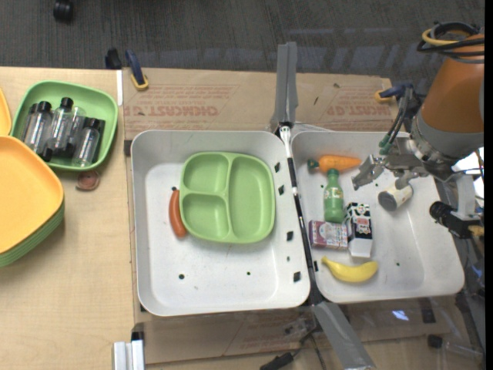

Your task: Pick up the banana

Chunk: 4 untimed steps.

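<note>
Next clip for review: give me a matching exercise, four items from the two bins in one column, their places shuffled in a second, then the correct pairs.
Items:
1. banana
2. carrot
3. green divided plate
4. hot dog

Places:
A. left bin, middle
B. right bin, far edge
C. left bin, against the plate's left rim
D. right bin, near edge

Pairs: 1-D, 2-B, 3-A, 4-C
</note>
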Tool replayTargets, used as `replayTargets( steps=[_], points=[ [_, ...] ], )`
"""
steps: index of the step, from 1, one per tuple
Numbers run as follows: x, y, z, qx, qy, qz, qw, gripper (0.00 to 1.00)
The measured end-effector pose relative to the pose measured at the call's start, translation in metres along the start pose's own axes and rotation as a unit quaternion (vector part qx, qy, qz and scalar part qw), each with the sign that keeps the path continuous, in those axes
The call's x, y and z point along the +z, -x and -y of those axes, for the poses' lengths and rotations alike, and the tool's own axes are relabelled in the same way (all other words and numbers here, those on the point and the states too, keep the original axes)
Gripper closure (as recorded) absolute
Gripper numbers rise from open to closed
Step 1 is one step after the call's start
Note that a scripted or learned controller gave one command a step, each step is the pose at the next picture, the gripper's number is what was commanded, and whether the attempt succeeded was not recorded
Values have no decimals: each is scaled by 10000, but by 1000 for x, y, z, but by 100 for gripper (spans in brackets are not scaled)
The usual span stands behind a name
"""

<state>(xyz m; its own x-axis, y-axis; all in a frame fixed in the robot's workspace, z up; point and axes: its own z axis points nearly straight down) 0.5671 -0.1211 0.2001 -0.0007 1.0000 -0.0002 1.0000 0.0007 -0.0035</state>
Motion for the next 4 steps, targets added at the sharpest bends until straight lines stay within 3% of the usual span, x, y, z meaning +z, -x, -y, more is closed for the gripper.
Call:
replayTargets(
  steps=[1,2,3,4],
  points=[
    [-8,1,0,7,-8,2,10000,100],
    [17,22,-30,-787,8,5,9969,100],
    [22,46,-54,-2018,22,10,9794,100],
    [53,82,-45,-3649,21,9,9311,100]
  ],
)
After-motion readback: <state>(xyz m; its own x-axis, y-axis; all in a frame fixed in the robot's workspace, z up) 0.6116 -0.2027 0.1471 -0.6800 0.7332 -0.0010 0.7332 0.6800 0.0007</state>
